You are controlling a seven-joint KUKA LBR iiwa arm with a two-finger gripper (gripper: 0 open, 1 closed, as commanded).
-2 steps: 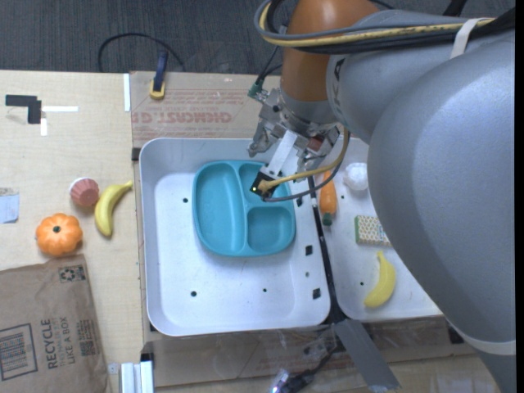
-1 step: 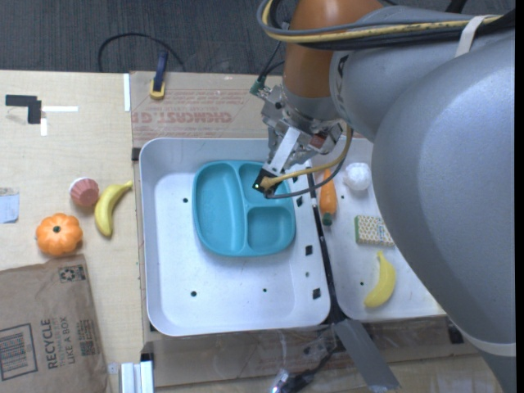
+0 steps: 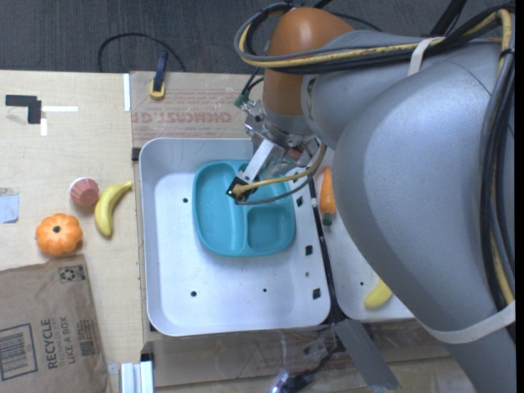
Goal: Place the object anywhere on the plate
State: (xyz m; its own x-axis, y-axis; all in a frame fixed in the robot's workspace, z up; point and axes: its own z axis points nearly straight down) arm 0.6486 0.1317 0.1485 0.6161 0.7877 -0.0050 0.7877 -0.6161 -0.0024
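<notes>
A blue divided plate point(image 3: 237, 219) lies in the left white bin point(image 3: 172, 301). My gripper point(image 3: 282, 155) hangs over the plate's far right corner, under the orange band of the arm. An orange carrot point(image 3: 327, 193) lies just over the divider at the left edge of the right bin, right of the gripper. Nothing shows lying on the visible parts of the plate.
A yellow banana-like object point(image 3: 377, 295) lies in the right bin point(image 3: 352, 305), partly under the arm. On the bench left of the bins are a banana point(image 3: 110, 208), a small pumpkin point(image 3: 59, 235) and a pink cupcake point(image 3: 84, 192). The bulky arm covers most of the right bin.
</notes>
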